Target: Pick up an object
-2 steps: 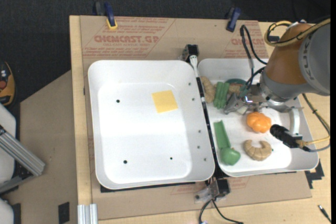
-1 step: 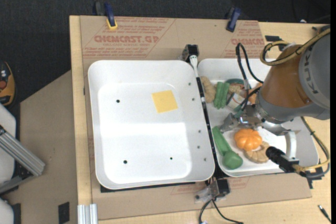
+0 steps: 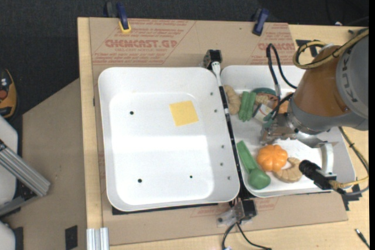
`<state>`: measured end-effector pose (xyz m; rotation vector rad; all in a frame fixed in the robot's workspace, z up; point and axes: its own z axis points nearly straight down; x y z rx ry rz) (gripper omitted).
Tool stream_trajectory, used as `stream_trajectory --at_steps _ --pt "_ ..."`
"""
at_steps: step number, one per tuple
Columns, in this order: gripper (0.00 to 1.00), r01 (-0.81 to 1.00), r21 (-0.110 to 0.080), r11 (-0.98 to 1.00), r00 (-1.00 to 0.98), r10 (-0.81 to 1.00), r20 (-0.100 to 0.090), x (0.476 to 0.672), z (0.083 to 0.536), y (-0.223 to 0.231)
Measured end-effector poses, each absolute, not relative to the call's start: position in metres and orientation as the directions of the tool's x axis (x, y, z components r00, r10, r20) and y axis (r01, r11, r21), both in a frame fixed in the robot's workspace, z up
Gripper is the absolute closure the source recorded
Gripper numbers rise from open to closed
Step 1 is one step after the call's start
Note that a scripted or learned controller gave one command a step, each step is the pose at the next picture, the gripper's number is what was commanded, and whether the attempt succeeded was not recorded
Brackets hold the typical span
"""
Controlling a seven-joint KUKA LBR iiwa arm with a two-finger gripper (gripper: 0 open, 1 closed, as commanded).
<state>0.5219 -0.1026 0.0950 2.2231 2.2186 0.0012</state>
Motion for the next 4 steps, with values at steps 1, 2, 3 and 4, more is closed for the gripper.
stream_trajectory --at_steps 1,2,3,4 --pt "1.0 1.0 0.017 0.006 -0.006 1.0 -0.003 0.608 0.192 -0.085" --pt "1.0 1.0 0.009 -0.005 0.005 1.0 -0.007 0.646 0.227 -0.171" --pt "1.0 1.0 -0.004 0.008 -0.008 1.0 0.004 0.667 0.182 -0.083" --pt "1.0 1.0 0.011 0.007 -0.007 1.0 0.001 0.667 0.293 -0.017"
